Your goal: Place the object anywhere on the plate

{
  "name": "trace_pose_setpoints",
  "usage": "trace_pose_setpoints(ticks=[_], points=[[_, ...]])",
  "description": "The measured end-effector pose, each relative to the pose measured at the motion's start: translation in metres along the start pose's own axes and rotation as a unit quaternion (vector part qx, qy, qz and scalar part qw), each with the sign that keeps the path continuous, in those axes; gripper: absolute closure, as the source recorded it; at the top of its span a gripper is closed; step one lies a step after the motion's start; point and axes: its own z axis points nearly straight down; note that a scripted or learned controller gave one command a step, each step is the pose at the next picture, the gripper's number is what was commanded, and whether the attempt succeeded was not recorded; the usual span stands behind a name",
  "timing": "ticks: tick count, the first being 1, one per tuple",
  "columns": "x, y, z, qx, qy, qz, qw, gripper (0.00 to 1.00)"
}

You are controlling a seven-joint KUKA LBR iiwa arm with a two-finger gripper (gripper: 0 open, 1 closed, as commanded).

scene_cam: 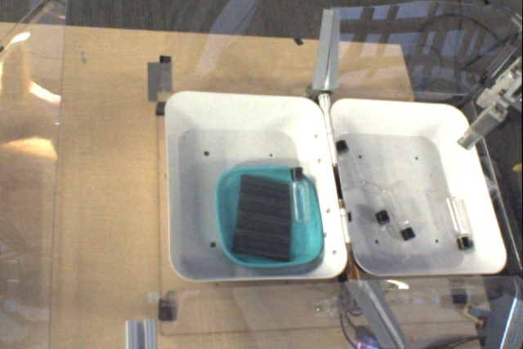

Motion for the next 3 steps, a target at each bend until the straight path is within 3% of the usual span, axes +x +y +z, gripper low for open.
trace_pose_setpoints(ticks=[1, 2, 3], points=[[-0.001, 0.003, -0.013, -0.003, -0.006, -0.003, 1.0000, 1.00], [-0.053, 0.002, 0.002, 0.001, 0.001, -0.066, 0.9978, 1.00], [-0.066, 0.037, 0.026, 0.001, 0.002, -0.130, 0.9915, 1.00]])
